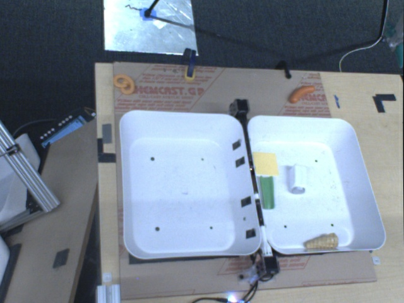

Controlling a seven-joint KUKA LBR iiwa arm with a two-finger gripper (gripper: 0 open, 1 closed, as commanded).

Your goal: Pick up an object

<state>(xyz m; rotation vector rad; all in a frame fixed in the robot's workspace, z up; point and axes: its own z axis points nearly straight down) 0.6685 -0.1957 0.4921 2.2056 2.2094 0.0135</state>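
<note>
- From my remote seat I see two white bins side by side: the left bin (183, 188) and the right bin (353, 182).
- In the right bin, a yellow square (265, 164) lies at about 10 o'clock, touching the green stick (268, 192) just below it.
- A white cylinder (297, 178) sits near the bin's centre, just beside the green stick.
- A tan cone (322, 241) rests at 6 o'clock by the front wall.
- I cannot tell the gripper's state.
- On the board beyond the bins: an orange ring (124, 84) at 11 o'clock and an orange sausage shape (302, 94) at 1 o'clock.

Even, bright overhead light, slightly soft focus, glare on white bins (183, 122).
</note>
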